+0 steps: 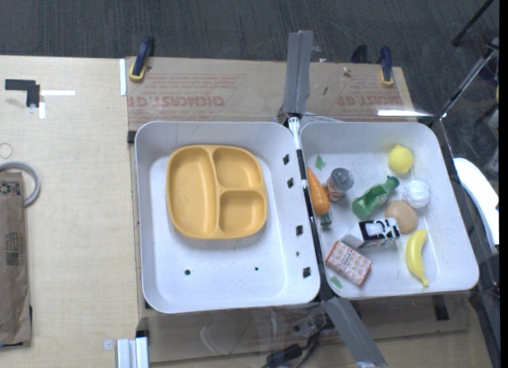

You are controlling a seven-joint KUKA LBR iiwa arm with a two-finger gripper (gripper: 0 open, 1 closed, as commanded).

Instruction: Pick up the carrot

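A pale wooden bench [63,224] over dark carpet carries two shallow white bins side by side, with cardboard clamped behind them. The carrot [318,193] lies in the right bin [444,279], pressed close to its left wall just beside the divider, orange body with a green top towards the far end. The gripper's state cannot be told from this view, and nothing can be said to be held. The likeliest trouble is judged to be the wall: a finger brought down on the carrot's left side could strike the rim or divider, so a lengthwise-straddling grasp may be blocked (a slip along the tapered body is also possible). A small grey can [341,178] sits just right of the carrot and could be knocked or caught instead. Further right lie a green bottle [375,195], a lemon [401,159], a white ball [416,193], a brown bun-like item [403,216], a banana [417,255], a black-and-white toy [379,231] and a pink cracker box [348,262]. The left bin [159,279] holds a yellow divided plate [216,192], well apart.
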